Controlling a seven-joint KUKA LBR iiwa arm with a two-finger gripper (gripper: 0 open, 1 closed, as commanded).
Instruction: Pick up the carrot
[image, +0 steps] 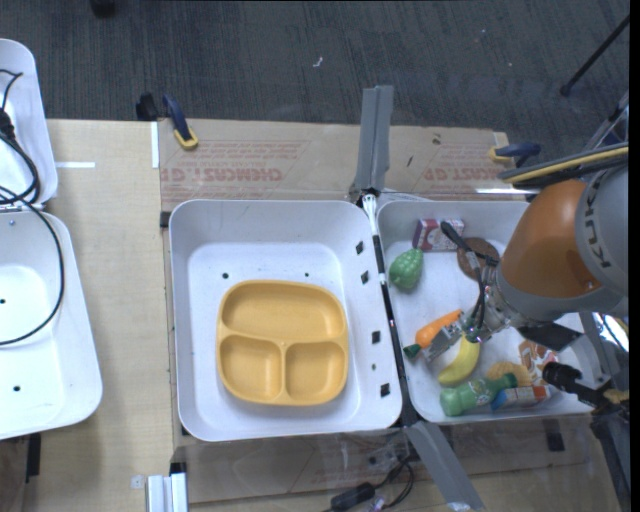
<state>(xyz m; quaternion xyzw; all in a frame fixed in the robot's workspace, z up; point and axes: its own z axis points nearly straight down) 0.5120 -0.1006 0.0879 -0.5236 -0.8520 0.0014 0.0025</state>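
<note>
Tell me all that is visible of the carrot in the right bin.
The carrot is small, orange, smooth like plastic, with a green tip at its lower left end. It lies tilted in the right bin, left of centre. A yellow banana lies against its lower side. The pincer is at its upper right end; whether it grips is unclear.

Glossy white plastic bins (190, 330), matt yellow plastic tray (283, 342).

A yellow three-part tray (283, 341) sits in the left bin (195, 330). The right bin (425, 405) holds a green round vegetable (406, 269) near its back, a banana (460, 363) toward the front, and a green bottle (478, 393) lying beside it.
</note>
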